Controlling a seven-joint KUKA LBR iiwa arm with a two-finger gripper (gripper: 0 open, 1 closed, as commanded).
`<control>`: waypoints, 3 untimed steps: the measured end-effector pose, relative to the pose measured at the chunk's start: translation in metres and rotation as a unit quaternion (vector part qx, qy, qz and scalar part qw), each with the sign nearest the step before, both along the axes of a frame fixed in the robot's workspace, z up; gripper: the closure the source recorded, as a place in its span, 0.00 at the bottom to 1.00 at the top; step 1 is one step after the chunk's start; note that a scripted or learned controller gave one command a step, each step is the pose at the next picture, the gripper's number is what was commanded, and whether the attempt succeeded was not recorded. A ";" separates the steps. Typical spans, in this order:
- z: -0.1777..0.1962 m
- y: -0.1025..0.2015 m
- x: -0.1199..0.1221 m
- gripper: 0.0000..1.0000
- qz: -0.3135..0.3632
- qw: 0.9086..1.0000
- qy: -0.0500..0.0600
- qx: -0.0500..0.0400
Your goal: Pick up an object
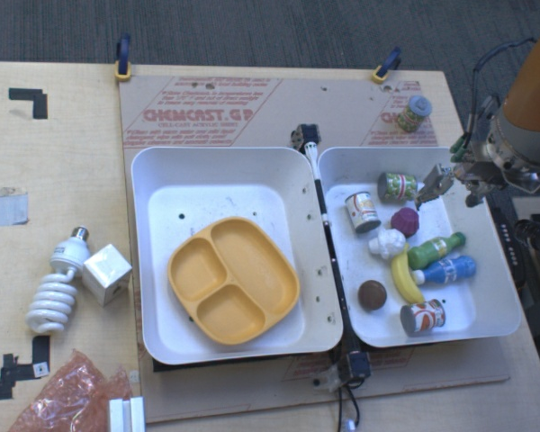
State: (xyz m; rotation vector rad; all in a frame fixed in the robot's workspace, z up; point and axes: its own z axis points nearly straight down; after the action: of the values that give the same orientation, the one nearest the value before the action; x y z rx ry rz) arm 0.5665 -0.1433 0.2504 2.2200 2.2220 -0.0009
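The right bin holds several small objects: a green can, a white and red can, a purple lump, a white lump, a banana, a green bottle, a blue bottle, a brown ball and a red and white can. My gripper hangs over the bin's upper right corner, just right of the green can. It is open and nothing sits between its fingers.
The left bin holds a yellow divided plate. A small jar stands on the board behind the right bin. A light bulb, a white cube and a red mesh bag lie left of the bins.
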 end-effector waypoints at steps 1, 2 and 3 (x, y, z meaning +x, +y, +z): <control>-0.148 0.023 0.004 0.00 -0.001 1.000 0.000 0.000; -0.161 0.003 0.075 0.00 0.002 1.000 0.011 0.000; -0.150 0.003 0.078 1.00 0.001 1.000 0.005 -0.001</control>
State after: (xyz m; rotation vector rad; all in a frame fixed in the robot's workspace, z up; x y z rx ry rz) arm 0.6442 -0.1406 0.1003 2.2207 2.2286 -0.0131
